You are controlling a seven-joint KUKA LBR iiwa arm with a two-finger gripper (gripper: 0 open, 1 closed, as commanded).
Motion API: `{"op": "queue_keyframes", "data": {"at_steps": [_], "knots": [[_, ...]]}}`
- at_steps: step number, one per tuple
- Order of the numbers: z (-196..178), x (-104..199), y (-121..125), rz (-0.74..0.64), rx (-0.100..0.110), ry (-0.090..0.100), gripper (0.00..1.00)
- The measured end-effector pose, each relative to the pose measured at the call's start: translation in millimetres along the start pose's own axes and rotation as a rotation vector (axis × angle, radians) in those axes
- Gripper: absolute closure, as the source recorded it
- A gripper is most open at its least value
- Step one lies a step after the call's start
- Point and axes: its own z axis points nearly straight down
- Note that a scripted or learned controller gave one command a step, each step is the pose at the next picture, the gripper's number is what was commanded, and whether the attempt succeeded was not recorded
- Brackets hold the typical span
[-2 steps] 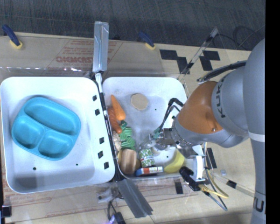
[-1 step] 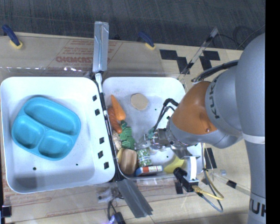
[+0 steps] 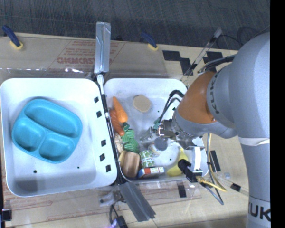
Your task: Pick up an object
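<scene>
Gripper (image 3: pixel 154 137) hangs low inside the right-hand bin (image 3: pixel 147 85), near that bin's middle, with the grey arm (image 3: pixel 242 94) and its orange band (image 3: pixel 198 101) reaching in from the right edge of the view. Whether it is apart or together I cannot tell (the metal parts blur into the clutter beneath), and nothing can be seen held by it.

Taking the gripper as landmark: just left of it lies a small green striped piece (image 3: pixel 129 139), and above-left of that an orange carrot (image 3: pixel 118 112) runs along the bin's left wall. Straight above the gripper, well apart, rests a round tan disc (image 3: pixel 142 103) on bare bin floor. Below-left sits a brown rounded object (image 3: pixel 130 162), touching a green printed packet (image 3: pixel 147 157). Directly below lies a small tube with a red and blue label (image 3: pixel 151 172) against the near wall. Below-right is a yellow object (image 3: pixel 178 164), partly hidden by the wrist.

Far to the left, the other bin (image 3: pixel 19 87) holds a blue divided tray (image 3: pixel 46 130).
</scene>
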Motion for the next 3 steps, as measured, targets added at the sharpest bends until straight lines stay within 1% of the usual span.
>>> {"op": "queue_keyframes", "data": {"at_steps": [1, 2, 3], "knots": [[-10.1, 0.1, 0.3, -0.003, 0.001, 0.000, 1.00], [0.6, 29.4, 30.3, 0.051, 0.001, 0.001, 1.00], [0.5, 29.2, 30.4, 0.052, 0.001, 0.001, 0.00]]}}
